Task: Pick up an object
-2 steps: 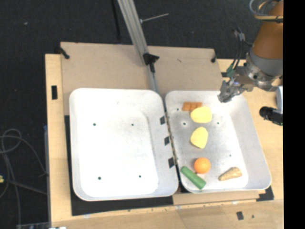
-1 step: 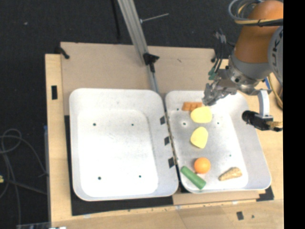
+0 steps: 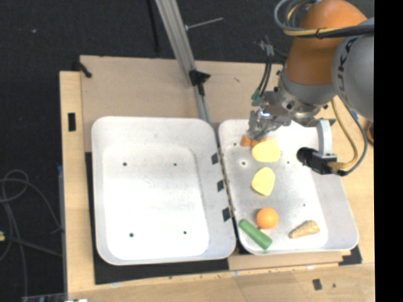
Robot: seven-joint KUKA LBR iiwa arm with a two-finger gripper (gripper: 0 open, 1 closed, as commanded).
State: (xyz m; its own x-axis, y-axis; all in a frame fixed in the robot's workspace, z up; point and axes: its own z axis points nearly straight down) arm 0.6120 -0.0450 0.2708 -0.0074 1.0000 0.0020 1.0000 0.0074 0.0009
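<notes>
Gripper (image 3: 259, 131) low over the far left corner of the right bin (image 3: 327, 231), just above 1 yellow piece (image 3: 266, 151).

Whether it is spread or pinching, I cannot tell. An orange scrap (image 3: 245, 141) peeks out beside it. Nearer the camera lie a 2nd yellow piece (image 3: 263, 182), an orange ball (image 3: 267, 218), a green stick (image 3: 255, 234) and a tan wedge (image 3: 304, 229), all well apart from the gripper.

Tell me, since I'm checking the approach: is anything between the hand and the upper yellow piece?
Nothing visible. The hand hangs right over the upper yellow piece at the far end of the right bin. A small orange thing lies just beside it, not in between.
</notes>
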